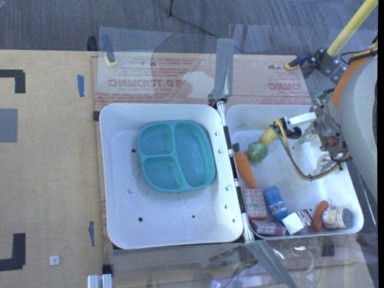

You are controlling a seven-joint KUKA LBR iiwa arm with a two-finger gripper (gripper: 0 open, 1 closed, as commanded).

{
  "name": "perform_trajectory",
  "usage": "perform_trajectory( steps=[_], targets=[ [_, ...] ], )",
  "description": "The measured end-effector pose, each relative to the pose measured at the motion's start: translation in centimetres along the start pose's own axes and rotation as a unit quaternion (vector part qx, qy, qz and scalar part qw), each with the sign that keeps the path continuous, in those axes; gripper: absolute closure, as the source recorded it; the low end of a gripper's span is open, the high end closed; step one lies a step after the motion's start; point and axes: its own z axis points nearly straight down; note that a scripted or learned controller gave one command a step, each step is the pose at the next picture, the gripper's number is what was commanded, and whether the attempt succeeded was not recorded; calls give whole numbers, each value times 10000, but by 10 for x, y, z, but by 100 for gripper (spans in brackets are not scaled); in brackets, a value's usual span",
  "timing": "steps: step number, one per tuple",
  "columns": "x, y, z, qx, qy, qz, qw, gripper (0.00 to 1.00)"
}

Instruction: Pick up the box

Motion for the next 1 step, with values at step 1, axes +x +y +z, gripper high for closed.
perform_trajectory(
  steps=[1],
  targets=[
    [48, -35, -1, 3, -57, -42, 10000, 0]
  ],
)
